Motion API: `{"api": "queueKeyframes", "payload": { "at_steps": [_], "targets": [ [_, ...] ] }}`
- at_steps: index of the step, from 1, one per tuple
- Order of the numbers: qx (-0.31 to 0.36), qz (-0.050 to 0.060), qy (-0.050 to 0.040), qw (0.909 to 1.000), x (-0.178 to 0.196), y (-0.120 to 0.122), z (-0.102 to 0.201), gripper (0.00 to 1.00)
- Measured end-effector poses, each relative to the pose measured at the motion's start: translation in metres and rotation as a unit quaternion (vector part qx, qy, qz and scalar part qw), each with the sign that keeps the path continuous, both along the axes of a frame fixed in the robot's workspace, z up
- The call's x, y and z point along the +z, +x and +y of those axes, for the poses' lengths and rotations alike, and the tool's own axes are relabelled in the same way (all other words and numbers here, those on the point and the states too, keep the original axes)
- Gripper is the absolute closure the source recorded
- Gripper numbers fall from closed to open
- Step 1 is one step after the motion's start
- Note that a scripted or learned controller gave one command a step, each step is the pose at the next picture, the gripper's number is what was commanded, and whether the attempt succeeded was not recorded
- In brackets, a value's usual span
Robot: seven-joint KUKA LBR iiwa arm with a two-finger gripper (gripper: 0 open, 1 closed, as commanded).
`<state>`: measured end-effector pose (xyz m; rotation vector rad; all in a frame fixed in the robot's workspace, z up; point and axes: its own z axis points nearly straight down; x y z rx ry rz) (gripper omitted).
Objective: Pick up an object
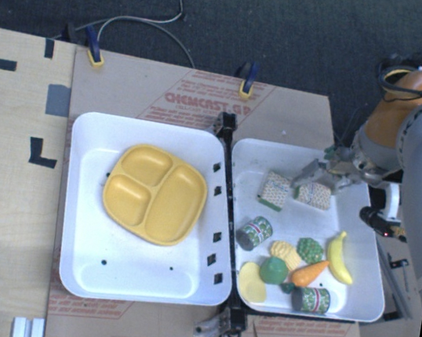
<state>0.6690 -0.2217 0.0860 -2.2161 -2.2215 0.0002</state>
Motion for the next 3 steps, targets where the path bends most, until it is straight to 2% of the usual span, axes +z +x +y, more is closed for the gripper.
{"api": "queueKeyframes", "payload": {
  "at_steps": [1,2,3],
  "targets": [
    [0.0,-0.002,-0.0014,1.0,0.0,-0.065,0.058,0.0],
    [0.0,-0.004,-0.0003,1.0,0.001,-0.13,0.006,0.0],
    [0.0,-0.004,-0.0022,1.0,0.001,-0.145,0.069,0.0]
  ]
}}
